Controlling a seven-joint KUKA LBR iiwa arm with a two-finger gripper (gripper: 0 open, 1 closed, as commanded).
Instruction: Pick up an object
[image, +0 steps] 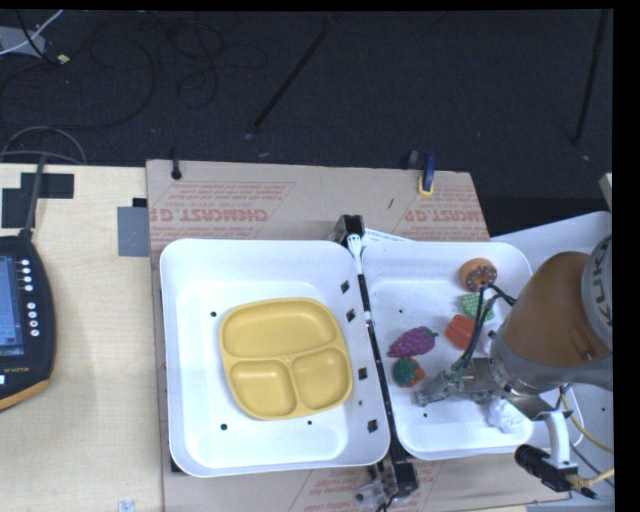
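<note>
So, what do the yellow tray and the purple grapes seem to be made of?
The yellow tray looks like moulded plastic with a soft sheen: one even colour, rounded compartments. The purple grapes look like toy plastic or rubber, matte and bumpy; which of the two is unclear.

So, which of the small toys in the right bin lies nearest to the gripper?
The green and red toy, just left of the gripper. The purple grapes, orange piece and brown donut lie farther up the right bin.
</note>
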